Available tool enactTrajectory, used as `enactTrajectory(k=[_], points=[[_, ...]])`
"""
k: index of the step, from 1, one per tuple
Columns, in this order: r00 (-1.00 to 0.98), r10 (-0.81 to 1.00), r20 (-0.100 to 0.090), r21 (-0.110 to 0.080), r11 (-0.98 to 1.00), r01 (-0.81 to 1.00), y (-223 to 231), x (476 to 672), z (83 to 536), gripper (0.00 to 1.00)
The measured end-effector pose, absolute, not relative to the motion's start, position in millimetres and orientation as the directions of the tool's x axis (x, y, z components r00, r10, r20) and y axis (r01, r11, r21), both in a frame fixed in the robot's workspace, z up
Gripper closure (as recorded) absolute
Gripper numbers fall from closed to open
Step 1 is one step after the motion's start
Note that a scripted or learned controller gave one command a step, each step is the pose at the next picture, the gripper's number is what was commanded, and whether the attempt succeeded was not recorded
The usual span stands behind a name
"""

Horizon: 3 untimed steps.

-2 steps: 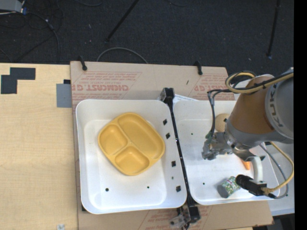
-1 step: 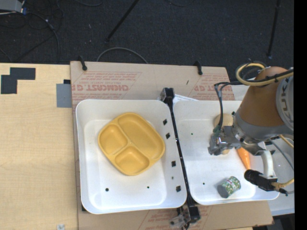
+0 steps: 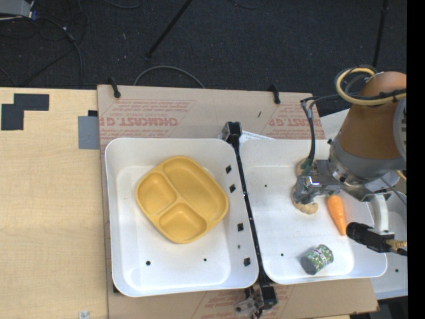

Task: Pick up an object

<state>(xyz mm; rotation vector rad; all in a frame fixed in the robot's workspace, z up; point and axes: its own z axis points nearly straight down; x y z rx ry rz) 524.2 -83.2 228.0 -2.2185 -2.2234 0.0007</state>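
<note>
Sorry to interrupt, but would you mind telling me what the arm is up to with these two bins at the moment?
The arm's gripper is down in the right bin, sitting right over a small tan object, apparently trying to pick it up; an actual grasp cannot be confirmed. An orange carrot lies just beside it, and a small green-labelled can lies nearer the front. The left bin holds a yellow divided plate, untouched.

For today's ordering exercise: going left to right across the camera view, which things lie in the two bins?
Yellow divided plate → beige lump under the gripper → small can → carrot.
</note>
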Motion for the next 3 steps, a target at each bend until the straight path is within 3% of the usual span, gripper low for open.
enactTrajectory(k=[1,3], points=[[-0.001,1.0,0.0,-0.003,0.001,1.0,-84.2,524.9,246.1,1.0],[-0.005,1.0,0.001,-0.005,0.005,1.0,12.3,558.3,238.1,1.0]])
